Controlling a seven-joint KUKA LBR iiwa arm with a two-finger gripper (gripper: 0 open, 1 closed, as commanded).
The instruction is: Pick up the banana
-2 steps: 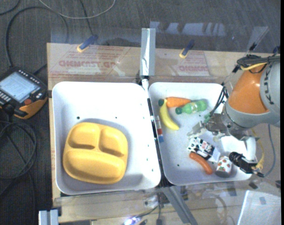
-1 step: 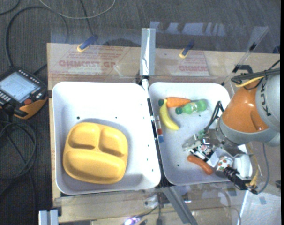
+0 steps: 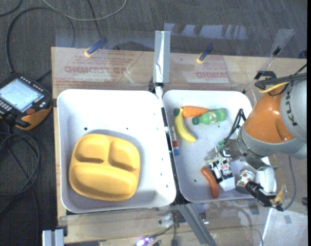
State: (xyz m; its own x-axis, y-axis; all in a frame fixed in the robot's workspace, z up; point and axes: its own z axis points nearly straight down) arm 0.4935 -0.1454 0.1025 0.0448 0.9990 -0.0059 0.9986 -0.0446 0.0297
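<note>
The yellow banana [image 3: 184, 127] lies curved in the upper left part of the right bin [image 3: 196, 188], next to an orange carrot [image 3: 195, 110] and a green bottle [image 3: 212, 117]. My gripper [image 3: 221, 167] hangs low over the right bin's lower right area, well below and to the right of the banana. A red sausage-shaped toy [image 3: 210, 182] lies just left of and below the gripper. Nothing shows between the gripper and the banana but bare bin floor.
The left bin [image 3: 68, 106] holds a yellow sectioned tray [image 3: 104, 166]. A marker pen [image 3: 173, 137] lies along the divider between the bins. A teach pendant [image 3: 19, 100] and cables lie on the floor at left.
</note>
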